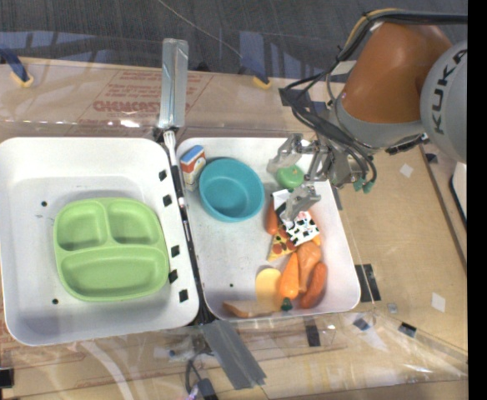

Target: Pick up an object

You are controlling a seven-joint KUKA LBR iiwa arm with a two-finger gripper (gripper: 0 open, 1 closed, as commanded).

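The grey arm with its orange band (385, 73) reaches in from the right and bends down over the far right corner of the right-hand shallow white bin (227, 294). Its hand (303, 182) hangs low there, dark cables looping around the wrist, and the metal fingers (308, 197) point down toward the bin's right side. Whether they are apart or together cannot be told from this angle. A small round green object (291, 176) sits right at the hand, touching or just beside the metal parts; whether it is gripped is not clear.

Just near of the hand lies a small black-and-white spotted piece (303, 226), and below it a cluster of orange toy carrots (303, 275) along the right wall, with a pale yellow round piece (268, 284) at their left. A teal round plastic bowl (231, 189) stands upright in the far middle of that bin, and a small white cup with a blue and red label (193, 161) is just left of it at the far left corner; its print is too small to read.

The left-hand white bin (27, 173) holds a light green three-compartment plastic plate (110, 248). On the counter (394, 248), beyond the bins, a clear sheet carries red lettering (127, 105) that stays illegible.
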